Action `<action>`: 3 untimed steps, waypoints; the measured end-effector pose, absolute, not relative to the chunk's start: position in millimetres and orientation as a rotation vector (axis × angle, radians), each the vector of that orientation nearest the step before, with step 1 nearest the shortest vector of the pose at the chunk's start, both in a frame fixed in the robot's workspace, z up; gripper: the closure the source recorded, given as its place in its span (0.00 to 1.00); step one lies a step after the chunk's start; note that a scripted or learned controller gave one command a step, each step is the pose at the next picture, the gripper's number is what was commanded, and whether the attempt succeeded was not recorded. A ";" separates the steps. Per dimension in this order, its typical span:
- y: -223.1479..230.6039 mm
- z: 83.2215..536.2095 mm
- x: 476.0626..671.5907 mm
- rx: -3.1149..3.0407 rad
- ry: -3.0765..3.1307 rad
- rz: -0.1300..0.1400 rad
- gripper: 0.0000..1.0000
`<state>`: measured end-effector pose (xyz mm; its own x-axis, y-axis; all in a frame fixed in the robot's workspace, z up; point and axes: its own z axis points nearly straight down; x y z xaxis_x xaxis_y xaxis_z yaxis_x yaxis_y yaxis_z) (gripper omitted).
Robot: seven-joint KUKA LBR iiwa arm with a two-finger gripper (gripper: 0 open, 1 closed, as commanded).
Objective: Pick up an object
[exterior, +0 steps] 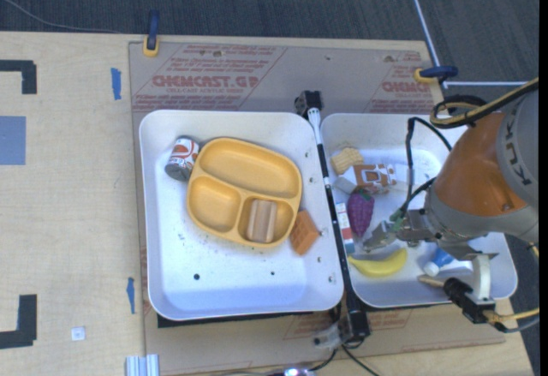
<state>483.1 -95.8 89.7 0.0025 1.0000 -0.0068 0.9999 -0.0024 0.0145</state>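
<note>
Banana: smooth yellow curved fruit, lying at the near-left of the right bin, just below the gripper's tip.
Gripper: grey metal, slanting down to the left from the arm's wrist, low over the right bin between the banana and a purple fruit.
Jaws: how far they stand apart cannot be told; nothing can be seen held between them.
Purple fruit: matte, dark, oval, with a green cap at its top, just above-left of the gripper's tip.
Arm: broad glossy orange band over a grey wrist, with black cables looped round it.
Right bin's other things: a pale yellow ridged piece at the far-left, an orange and white packet beside it, and a small blue and white item under the wrist.
Left bin: shallow white plastic with rounded corners.
Yellow tray: smooth, three compartments; a tan block lies in the near-right one.
Can: red and white, on its side, touching the tray's far-left edge.
Orange piece: rough-looking wedge against the tray's near-right corner.
Bench: pale wood.
</note>
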 end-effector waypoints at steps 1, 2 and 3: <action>-95.5 89.7 483.1 2.214 2.207 0.008 0.00; -95.8 89.7 483.1 2.213 2.208 0.009 0.00; -100.5 101.1 485.3 2.206 2.192 0.008 1.00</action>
